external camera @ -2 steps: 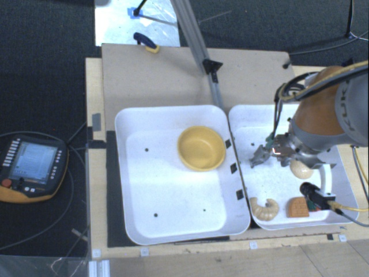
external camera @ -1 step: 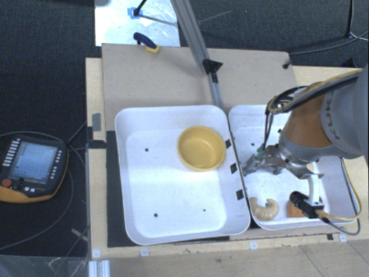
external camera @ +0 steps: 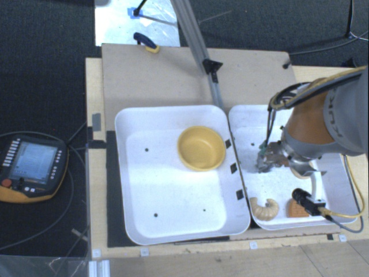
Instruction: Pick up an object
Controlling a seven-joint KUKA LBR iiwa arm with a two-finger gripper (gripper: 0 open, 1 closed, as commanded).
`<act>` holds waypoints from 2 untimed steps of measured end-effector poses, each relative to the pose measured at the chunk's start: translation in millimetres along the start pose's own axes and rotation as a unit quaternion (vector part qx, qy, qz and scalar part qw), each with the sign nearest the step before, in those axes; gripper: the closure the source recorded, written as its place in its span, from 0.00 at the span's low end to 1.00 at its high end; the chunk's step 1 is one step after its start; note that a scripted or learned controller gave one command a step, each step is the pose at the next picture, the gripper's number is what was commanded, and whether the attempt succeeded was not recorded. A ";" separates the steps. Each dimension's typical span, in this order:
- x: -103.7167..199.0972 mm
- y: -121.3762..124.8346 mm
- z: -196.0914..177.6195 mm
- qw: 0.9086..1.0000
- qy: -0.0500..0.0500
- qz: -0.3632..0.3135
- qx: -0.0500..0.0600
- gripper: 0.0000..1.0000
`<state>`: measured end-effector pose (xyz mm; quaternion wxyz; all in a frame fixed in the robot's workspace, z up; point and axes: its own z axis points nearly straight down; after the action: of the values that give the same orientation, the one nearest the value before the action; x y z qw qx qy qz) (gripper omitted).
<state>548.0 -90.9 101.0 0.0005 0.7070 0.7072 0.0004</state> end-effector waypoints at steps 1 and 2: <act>-3.9 1.7 -62.3 1.000 0.000 0.000 -0.002 1.00; 5.6 3.9 -110.7 1.000 0.000 -0.001 -0.002 1.00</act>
<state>551.7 -85.3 211.7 0.0018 0.7066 0.7076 0.0018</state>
